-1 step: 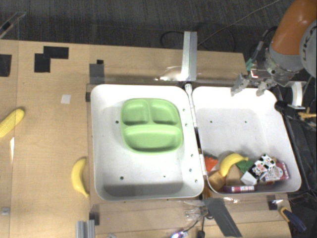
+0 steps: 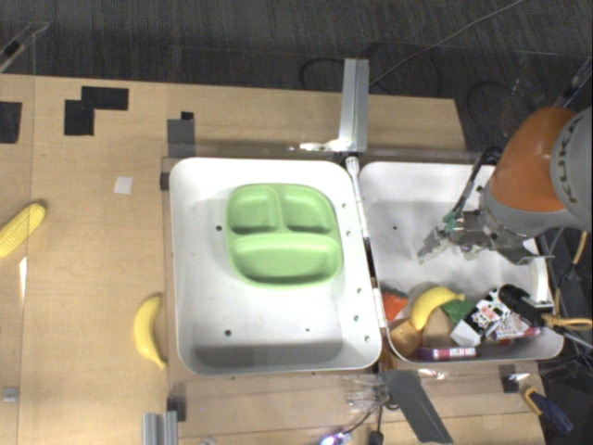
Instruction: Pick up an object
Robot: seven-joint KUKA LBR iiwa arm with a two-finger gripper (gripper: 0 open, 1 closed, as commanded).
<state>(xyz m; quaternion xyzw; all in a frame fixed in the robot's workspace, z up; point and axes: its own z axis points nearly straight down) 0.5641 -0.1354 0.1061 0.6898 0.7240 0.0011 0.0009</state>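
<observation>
1. Heaped objects fill the right bin's [image 2: 408, 185] near end: a banana [image 2: 429, 304], a purple bar [image 2: 445, 351], small packets [image 2: 491, 321].
2. Above its middle, the gripper [image 2: 443, 237] hangs with fingers parted, gripping nothing.
3. Left bin [image 2: 190, 248] holds a green divided tray [image 2: 281, 232].
4. On the wooden bench [image 2: 83, 276] lie another banana [image 2: 148, 330] and a corn cob [image 2: 20, 229].

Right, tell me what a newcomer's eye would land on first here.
The light green, three-compartment plastic tray lying in the left white bin stands out most. Next comes the arm's orange band at the right, with the gripper over the right white bin. A yellow banana tops the jumble of items crowded along that bin's near edge.
</observation>
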